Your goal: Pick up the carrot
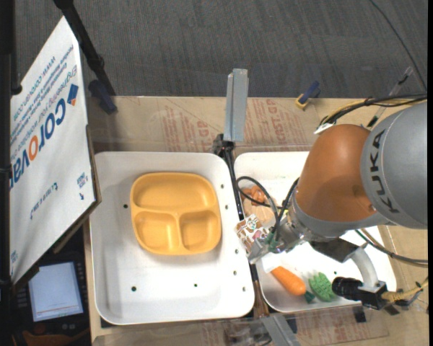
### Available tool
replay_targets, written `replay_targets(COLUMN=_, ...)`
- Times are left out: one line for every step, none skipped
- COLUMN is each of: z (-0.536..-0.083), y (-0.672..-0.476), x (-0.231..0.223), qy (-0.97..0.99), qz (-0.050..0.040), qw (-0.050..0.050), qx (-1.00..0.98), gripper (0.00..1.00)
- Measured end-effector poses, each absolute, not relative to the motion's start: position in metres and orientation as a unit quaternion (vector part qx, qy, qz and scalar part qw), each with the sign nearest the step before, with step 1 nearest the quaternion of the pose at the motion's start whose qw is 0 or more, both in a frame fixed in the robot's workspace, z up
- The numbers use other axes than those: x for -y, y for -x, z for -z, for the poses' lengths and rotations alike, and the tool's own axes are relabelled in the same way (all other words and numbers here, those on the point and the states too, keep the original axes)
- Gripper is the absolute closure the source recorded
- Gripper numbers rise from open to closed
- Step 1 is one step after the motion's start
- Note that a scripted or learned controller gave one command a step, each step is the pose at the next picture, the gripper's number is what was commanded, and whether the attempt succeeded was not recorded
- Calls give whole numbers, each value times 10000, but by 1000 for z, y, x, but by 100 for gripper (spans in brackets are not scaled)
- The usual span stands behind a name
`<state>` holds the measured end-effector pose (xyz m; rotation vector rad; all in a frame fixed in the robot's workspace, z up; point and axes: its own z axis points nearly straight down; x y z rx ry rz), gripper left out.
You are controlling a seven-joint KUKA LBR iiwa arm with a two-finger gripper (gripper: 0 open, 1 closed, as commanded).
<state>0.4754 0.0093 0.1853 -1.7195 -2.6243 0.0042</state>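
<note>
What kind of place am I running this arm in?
Most likely a robotics lab test bench: a KUKA arm reaches over two white bins, one holding a yellow divided plate, the other a toy carrot, with carpet floor behind.

The two-finger gripper (pixel 262 245) sits under the grey and orange arm (pixel 346 186), so whether it is parted or closed cannot be told; up and left of it a small orange object (pixel 255 192) is partly covered by cables, perhaps another toy food; most of the right white bin (pixel 274 163) lies beneath the arm.
</note>
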Motion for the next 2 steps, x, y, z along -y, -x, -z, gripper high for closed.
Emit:
replay_targets(z=-186, y=-476, x=75, qy=6343, qz=-9, qw=13, qx=7731, gripper=100)
replay_targets(z=-185, y=-478, x=19, qy=4731, qz=-11, qw=25, qx=8810, gripper=100)
